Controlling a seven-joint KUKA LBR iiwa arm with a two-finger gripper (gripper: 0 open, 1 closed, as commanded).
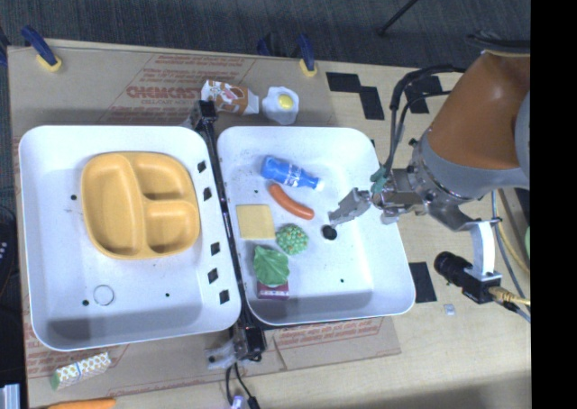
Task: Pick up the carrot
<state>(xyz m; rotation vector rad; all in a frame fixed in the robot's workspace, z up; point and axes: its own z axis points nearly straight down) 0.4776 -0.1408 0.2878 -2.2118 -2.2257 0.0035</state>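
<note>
While the gripper point(345, 210) hangs over the right part of the right bin point(361, 295), its state cannot be told from this angle, and nothing is seen in it. The carrot point(290, 201) lies on the floor of this bin, left of the gripper and apart from it. Just above the carrot lies a blue bottle point(289, 173). Below it are a yellow cheese slice point(255, 221), a green round toy point(291, 239) and a green leafy piece point(270, 265). The left bin point(54, 308) bears a yellow divided tray point(140, 203).
</note>
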